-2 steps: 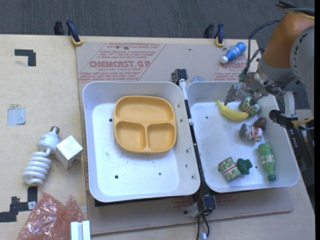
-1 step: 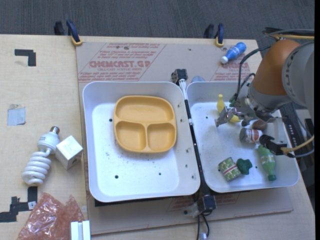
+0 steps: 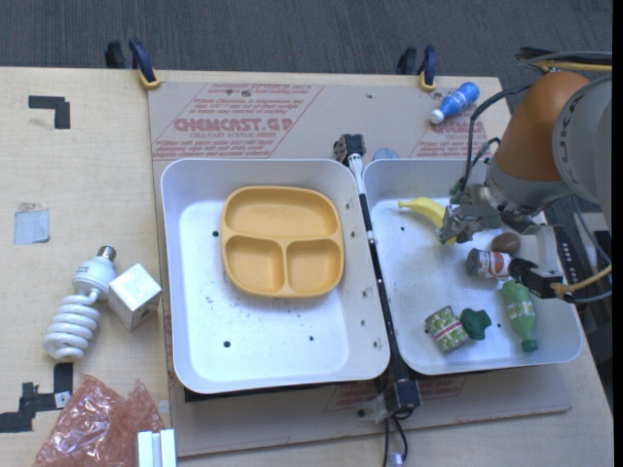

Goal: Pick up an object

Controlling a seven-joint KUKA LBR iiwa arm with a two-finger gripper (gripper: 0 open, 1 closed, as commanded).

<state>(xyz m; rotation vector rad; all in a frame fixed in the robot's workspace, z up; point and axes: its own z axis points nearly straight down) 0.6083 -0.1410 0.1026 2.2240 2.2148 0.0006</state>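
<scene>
Camera view: yellow divided tray (image 3: pixel 282 238) in left bin (image 3: pixel 195 339), far left of claw (image 3: pixel 456 227); banana (image 3: pixel 424 208) just left of it, touching; finger state indeterminable; small bottle (image 3: pixel 490 262) just right-below, green bottle (image 3: pixel 519 314) lower.

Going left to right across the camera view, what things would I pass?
Spiral light bulb → white cube → yellow divided plate → banana → green bottle
</scene>
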